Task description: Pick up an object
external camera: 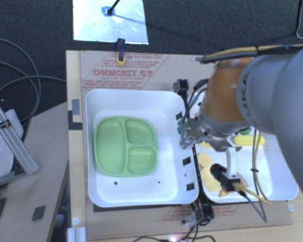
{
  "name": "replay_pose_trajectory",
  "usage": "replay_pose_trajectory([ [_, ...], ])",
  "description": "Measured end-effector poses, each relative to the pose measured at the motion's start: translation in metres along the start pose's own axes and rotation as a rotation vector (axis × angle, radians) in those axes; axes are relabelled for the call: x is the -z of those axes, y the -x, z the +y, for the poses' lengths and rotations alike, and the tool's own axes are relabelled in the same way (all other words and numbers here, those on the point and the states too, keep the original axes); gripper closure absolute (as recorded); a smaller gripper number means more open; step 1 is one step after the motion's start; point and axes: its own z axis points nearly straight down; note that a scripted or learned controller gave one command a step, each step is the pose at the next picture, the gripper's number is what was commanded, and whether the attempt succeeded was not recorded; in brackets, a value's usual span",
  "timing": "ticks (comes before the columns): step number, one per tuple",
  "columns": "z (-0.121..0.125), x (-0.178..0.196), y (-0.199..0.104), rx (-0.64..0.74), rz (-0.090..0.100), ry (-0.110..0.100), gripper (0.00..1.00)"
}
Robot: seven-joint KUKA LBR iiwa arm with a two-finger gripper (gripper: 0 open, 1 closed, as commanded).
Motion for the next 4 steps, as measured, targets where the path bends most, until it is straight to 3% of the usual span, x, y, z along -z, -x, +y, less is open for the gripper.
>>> replay_pose_trajectory([
  [1,-0.035,0.0,0.009,-0.006,0.0,-0.005,1.0],
  [2,-0.032,0.082,0.042,-0.008,-0.002,0.008,1.0],
  [3,-0.035,0.106,0.134,-0.014,-0.005,0.002,1.0],
  [4,0.003,-0.057,0.15,-0.007,-0.001,-0.006,1.0],
])
